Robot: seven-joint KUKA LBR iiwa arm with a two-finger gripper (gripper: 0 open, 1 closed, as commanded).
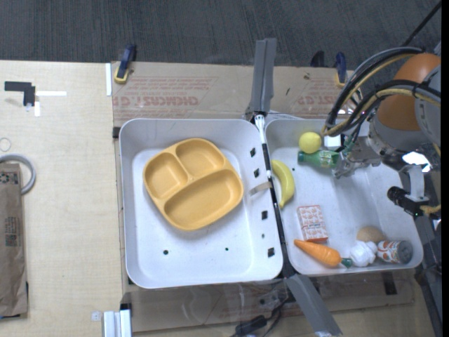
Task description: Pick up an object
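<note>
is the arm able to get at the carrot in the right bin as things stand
Probably yes. The carrot lies flat and uncovered on the right bin's floor, apart from the small box above it; the gripper hangs near the lemon.

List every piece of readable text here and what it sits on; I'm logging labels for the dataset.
Red print on the cardboard strip behind the bins: reversed and too blurred to read.
Small red carton in the right bin: print too small to read.
Brown paper bag at far left: dark markings, illegible.
</note>
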